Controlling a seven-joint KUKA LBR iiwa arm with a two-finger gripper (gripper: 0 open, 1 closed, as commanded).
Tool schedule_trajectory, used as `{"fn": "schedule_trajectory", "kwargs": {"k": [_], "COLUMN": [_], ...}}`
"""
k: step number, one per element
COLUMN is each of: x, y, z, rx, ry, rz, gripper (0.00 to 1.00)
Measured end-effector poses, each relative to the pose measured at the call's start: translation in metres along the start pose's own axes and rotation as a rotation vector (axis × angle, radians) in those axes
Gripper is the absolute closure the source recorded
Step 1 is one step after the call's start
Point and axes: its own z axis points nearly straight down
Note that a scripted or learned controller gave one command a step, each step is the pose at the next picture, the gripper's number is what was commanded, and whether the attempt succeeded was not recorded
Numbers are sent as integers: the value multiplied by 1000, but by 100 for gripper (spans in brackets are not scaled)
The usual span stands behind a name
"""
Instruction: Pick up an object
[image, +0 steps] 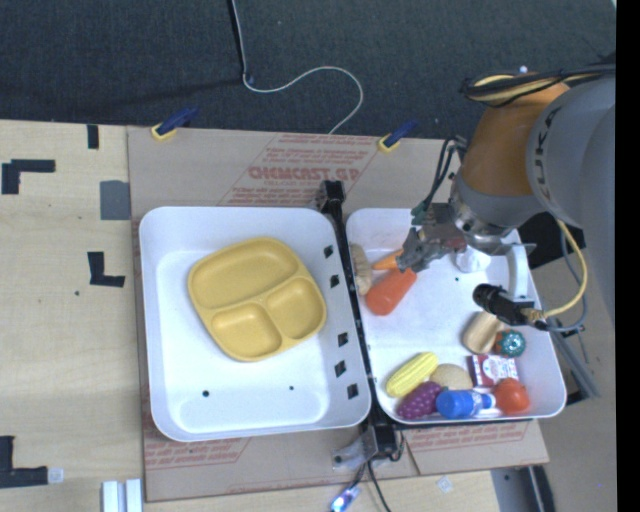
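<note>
My gripper (418, 251) hangs low over the upper left part of the right bin (440, 310). Just below and left of it lies an orange toy carrot (390, 290), its upper end touching or nearly touching the gripper. I cannot tell whether the carrot is between the gripper's parts. A beige item (360, 266) rests against the bin's left wall beside the carrot. Along the bin's front edge sit a yellow corn cob (412, 372), purple grapes (420, 400), a blue item (455, 404) and a red tomato (512, 397).
The left bin (170, 380) holds a yellow divided plate (257, 297). On the right bin's right side lie a tan piece (480, 330), a teal round can (512, 344) and a red-and-white box (490, 370). The arm and its cables cover the far right corner.
</note>
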Motion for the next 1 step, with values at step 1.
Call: {"fn": "schedule_trajectory", "kwargs": {"k": [1], "x": [40], "y": [-54], "z": [-88], "rx": [0], "ry": [-2], "rz": [3], "gripper": [100]}}
